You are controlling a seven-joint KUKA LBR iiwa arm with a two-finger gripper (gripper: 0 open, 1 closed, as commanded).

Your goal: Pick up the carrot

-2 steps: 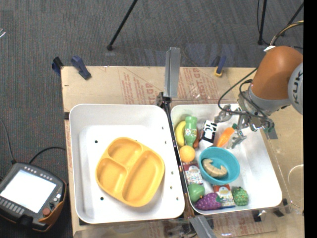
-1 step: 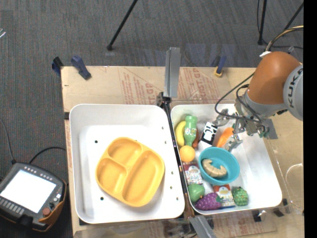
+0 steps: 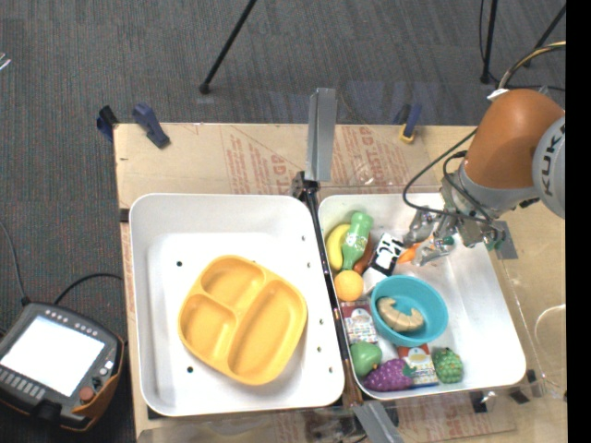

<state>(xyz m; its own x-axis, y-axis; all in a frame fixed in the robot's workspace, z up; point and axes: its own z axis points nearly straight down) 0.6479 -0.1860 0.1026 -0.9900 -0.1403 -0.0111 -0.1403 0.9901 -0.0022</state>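
Hand (image 3: 427,245) over right bin (image 3: 480,312), fingers closed on carrot (image 3: 409,256), lifted beside teal bowl (image 3: 409,309).

Two white bins (image 3: 148,247) sit on a tan worktop (image 3: 212,155) printed with red lettering; the left one holds a yellow divided plate (image 3: 242,317). The right bin carries a teal bowl (image 3: 409,309), a yellow banana (image 3: 336,244), an orange fruit (image 3: 348,285), purple grapes (image 3: 391,374) and an orange carrot (image 3: 412,253). The arm (image 3: 512,141) is grey with an orange band.
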